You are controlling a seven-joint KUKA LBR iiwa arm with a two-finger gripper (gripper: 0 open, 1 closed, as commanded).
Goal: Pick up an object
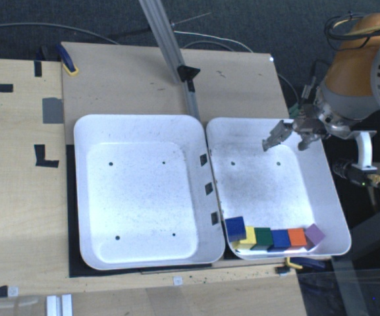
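Several small blocks lie in a row along the near edge of the right bin: a blue block on a yellow one, then a green block, another blue block, an orange block and a purple block. My gripper hangs over the far right part of that bin, well away from the blocks. Its two fingers are spread apart with nothing between them.
The left bin stands beside the right one, joined by black clips. A slanted metal pole rises behind the bins. Cables lie on the dark floor at the back. A blue-yellow clamp sits at the bench's far left corner.
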